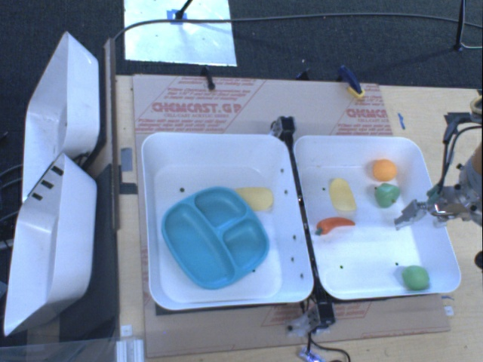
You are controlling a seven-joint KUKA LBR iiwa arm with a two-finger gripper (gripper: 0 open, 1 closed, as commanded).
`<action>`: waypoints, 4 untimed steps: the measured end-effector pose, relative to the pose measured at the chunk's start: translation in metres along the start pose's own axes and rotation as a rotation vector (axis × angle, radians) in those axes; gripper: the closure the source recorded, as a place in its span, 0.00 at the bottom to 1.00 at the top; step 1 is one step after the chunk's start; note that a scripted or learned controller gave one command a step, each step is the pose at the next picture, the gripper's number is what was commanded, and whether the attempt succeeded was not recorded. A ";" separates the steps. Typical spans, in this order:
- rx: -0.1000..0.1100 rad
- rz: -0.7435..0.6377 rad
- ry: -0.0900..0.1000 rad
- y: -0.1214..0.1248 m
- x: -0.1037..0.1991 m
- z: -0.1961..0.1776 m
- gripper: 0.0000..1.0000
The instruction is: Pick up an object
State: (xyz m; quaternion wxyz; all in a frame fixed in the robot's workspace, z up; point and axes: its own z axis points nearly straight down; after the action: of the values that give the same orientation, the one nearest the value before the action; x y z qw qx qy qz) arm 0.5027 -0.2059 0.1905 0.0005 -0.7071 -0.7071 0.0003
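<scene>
- Just a small part of the arm (469, 173) showed, at the right edge.
- It looked grey and silver, like metal.
- It was a bit blurry, so small parts like screws were too hard to see.
- A thin dark cable (450, 143) made a loop near the top of it.
- A pale, tan bit showed at the very edge, higher up.
- The gripper (415, 213) was grey and thin, with a pointy tip.
- It had small bumpy metal parts, and a tiny green-blue spot sat where it met the arm.
</scene>
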 end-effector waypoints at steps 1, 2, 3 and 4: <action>-0.002 0.000 0.000 0.001 0.000 -0.001 0.00; 0.001 0.000 0.000 -0.004 0.004 0.042 0.00; 0.003 0.000 0.001 0.000 0.006 0.102 0.00; -0.002 0.000 0.000 0.000 0.006 0.106 0.00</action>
State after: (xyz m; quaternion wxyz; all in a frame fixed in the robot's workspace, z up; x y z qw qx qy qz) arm 0.5025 -0.1998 0.0841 -0.0003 -0.7070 -0.7072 -0.0002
